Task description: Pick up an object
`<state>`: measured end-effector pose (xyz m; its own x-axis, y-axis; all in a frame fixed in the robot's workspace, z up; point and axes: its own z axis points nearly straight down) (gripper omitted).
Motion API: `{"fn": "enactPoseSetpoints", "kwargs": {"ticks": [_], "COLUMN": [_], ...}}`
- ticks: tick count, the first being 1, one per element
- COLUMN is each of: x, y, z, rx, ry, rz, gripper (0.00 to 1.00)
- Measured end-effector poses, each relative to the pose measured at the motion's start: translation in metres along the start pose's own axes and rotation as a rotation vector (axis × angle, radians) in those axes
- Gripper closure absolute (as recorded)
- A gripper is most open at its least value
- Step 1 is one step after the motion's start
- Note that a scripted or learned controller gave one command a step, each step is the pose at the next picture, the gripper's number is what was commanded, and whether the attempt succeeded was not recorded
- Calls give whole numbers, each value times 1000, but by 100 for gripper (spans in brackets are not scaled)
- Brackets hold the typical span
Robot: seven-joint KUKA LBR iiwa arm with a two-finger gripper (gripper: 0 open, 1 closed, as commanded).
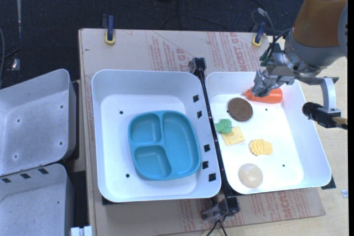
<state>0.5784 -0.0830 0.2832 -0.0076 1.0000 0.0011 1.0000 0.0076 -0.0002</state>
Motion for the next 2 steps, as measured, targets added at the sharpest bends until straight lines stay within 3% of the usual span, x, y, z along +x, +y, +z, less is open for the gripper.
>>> {"fn": "enactPoseSetpoints", "kwargs": {"ticks": [2], "x": [109], "y": [-28], "z": [30], "rx": [3], "ry": [1], "rz": [-1], "gripper": [100]}}
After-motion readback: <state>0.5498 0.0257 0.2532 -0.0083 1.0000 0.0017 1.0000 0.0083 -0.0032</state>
